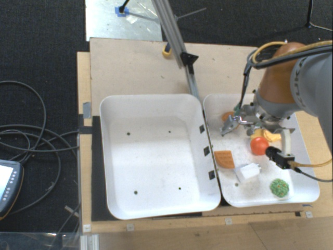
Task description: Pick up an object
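Green ball (pixel 279 187), near the right bin's (pixel 312 194) front corner, looks light, perhaps soft: take it across its middle. Whether the fingers (pixel 230 123) are released or clenched, I cannot tell.

Robotics lab: industrial arm (pixel 304 74) over a plywood desk (pixel 130 66) with two white bins (pixel 112 139), loose cables (pixel 31 134) on dark carpet, teach pendant (pixel 8 184) at left edge.

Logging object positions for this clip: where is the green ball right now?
The green ball lies in the right bin, near its front right corner, just right of the white block and below the red ball.
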`<state>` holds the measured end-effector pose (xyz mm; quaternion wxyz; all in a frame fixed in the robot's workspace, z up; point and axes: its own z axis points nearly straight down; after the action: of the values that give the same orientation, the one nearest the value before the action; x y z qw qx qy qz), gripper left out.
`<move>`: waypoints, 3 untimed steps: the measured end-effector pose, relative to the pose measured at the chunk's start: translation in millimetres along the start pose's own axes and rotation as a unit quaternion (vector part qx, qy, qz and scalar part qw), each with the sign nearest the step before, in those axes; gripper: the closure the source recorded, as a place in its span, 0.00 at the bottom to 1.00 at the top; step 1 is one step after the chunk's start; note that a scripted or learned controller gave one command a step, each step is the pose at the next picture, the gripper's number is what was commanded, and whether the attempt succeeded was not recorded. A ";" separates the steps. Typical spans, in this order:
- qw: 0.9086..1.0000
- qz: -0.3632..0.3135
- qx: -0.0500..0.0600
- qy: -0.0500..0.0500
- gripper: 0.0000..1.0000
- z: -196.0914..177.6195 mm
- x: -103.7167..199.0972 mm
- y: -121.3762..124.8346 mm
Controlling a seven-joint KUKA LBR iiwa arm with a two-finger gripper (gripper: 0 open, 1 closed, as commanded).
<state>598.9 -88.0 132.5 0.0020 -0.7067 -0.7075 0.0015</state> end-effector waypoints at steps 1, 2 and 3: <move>1.000 0.000 -0.001 0.000 0.00 44.2 0.4 -0.3; 1.000 0.000 -0.004 0.000 1.00 30.6 0.0 1.6; 1.000 0.001 -0.005 -0.001 1.00 -19.3 -8.1 -3.2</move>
<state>595.8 -96.1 151.9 -0.0022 -0.7072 -0.7071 -0.0015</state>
